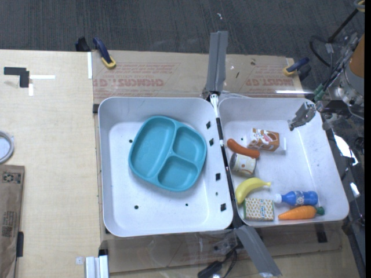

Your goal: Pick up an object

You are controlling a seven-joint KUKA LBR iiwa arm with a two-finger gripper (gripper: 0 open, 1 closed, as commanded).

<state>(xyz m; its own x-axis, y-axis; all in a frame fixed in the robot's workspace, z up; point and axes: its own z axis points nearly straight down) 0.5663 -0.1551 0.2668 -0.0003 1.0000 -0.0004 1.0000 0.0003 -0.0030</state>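
The right bin (324,155) holds several small items: an orange-red sausage (242,148), a white-and-orange snack packet (265,139), a small tin (243,164), a yellow banana (250,187), a cracker box (258,209), a blue bottle (297,198) and a carrot (298,213). My gripper (301,116) hangs over the bin's far right part, up and to the right of the snack packet and apart from it. Nothing is seen held in it.
In the left bin (110,172) lies a blue divided plate (168,153). A grey divider post (217,62) stands between the bins at the back. Cables and the arm crowd the right edge. Clamps (104,54) sit on the cardboard behind.
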